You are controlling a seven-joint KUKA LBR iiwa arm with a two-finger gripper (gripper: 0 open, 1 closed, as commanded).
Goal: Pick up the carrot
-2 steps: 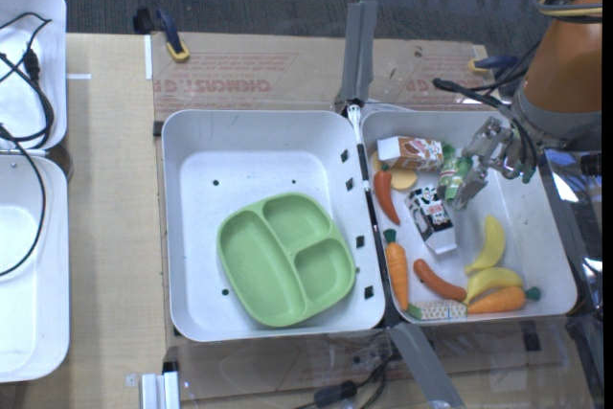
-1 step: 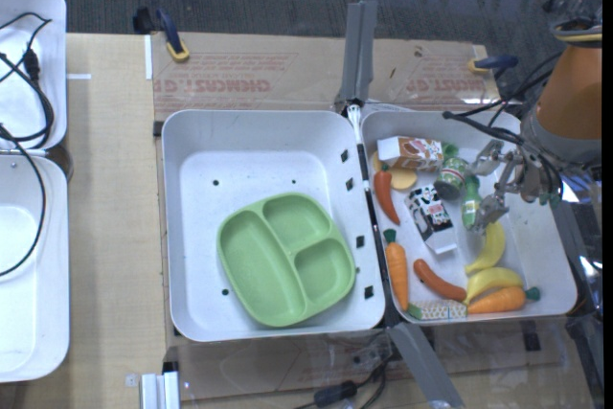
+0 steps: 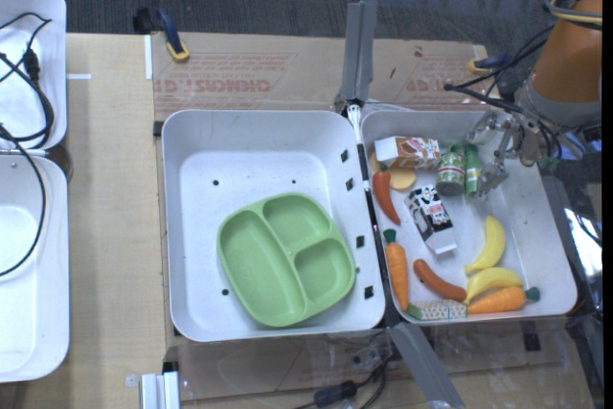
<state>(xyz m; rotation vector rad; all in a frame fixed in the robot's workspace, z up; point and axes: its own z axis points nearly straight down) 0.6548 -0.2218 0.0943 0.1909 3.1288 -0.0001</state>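
Note:
An orange carrot [image 3: 397, 274] with a green top lies along the left wall of the right bin [image 3: 560, 235], near its front. A second orange carrot [image 3: 498, 301] lies at the bin's front right, below the bananas. My gripper [image 3: 488, 158] hovers over the back right of this bin, just right of a green can [image 3: 460, 170]. It is open, with nothing between its fingers. It is well away from both carrots.
The right bin also holds a red chili [image 3: 383, 196], a milk carton [image 3: 433, 216], a snack box [image 3: 408, 150], a sausage [image 3: 439, 281] and two bananas [image 3: 490, 244]. A green divided plate [image 3: 287, 259] sits in the left bin [image 3: 182, 206].

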